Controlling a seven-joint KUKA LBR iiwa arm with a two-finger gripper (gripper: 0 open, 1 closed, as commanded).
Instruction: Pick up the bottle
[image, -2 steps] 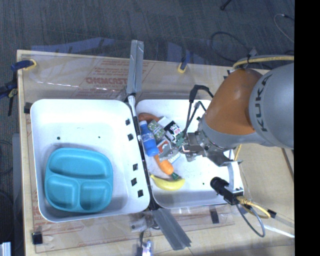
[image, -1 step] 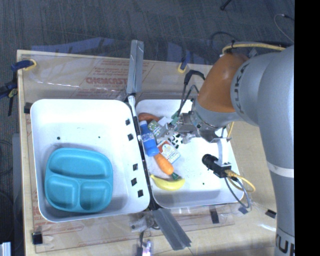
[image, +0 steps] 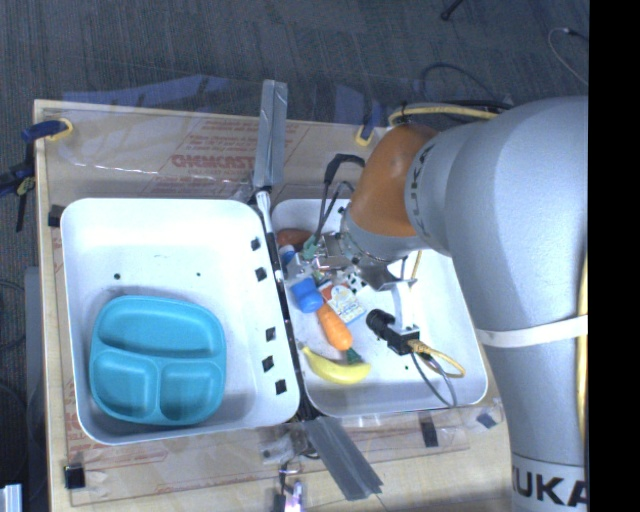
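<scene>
— Over the right bin (image: 455, 325), toward its far-left corner, the hand (image: 325, 262) hangs low above a cluster of things. Has it got the bottle (image: 303, 290)?
— Not that I can see. The bottle, which I take to be the blue and white thing, lies on the bin floor close by the left wall, just beside the hand. Nothing shows it lifted.
— Is the hand apart or together?
— I cannot tell; the wrist covers that part.
— So what is left?
— Nearly everything, by my judgement. The approach looks made, but no grasp shows and the lift is not yet done.
— How much room is there?
— Little. The bottle lies along the wall that parts the two bins, so that edge hems in one side. A carrot (image: 336, 328) lies at its near end, perhaps touching, and a small white card (image: 346, 303) sits just to the right. A banana (image: 338, 368) lies nearer the front wall, and a brown thing (image: 292, 240) sits in the far corner.
— Any open floor?
— The right part of that bin is bare white, so a path up and to the right looks freest. The left bin (image: 150, 250) holds a blue tray (image: 158, 358) at its near end, with the far half open.
— The risk?
— Knocking the wall, or dragging the carrot along, I would guess.
</scene>
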